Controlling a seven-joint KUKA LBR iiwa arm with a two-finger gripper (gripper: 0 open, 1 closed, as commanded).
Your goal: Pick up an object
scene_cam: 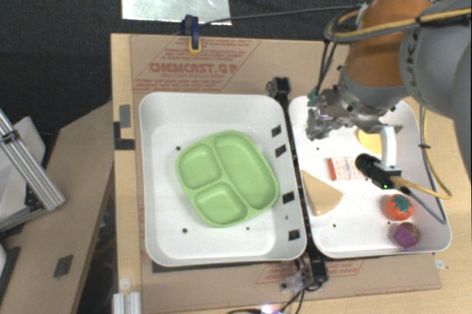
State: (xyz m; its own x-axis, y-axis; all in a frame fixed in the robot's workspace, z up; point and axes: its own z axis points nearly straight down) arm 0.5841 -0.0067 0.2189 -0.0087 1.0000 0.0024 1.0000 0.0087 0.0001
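Hovering over the far left corner of the right bin (435,235), the gripper (318,122) is being seen from above (whether anything is clamped cannot be told). Nearer in that bin, a tan wedge (321,194), a small red-and-white packet (340,169), an orange fruit (399,207) and a purple piece (405,234) are being left untouched. A green divided plate (226,177) is being held by the left bin (158,128).

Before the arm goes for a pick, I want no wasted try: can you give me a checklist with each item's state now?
1. Claw over the right bin: ok.
2. Claw free of any load: cannot tell, fingers unclear.
3. Targets in the right bin: ok; wedge, red packet, orange fruit, purple toy.
4. Target straight under the claw: not ok, bare floor there.
5. Wedge clear of the divider wall: cannot tell; it lies close.
6. Green tray in the left bin, out of the way: ok.
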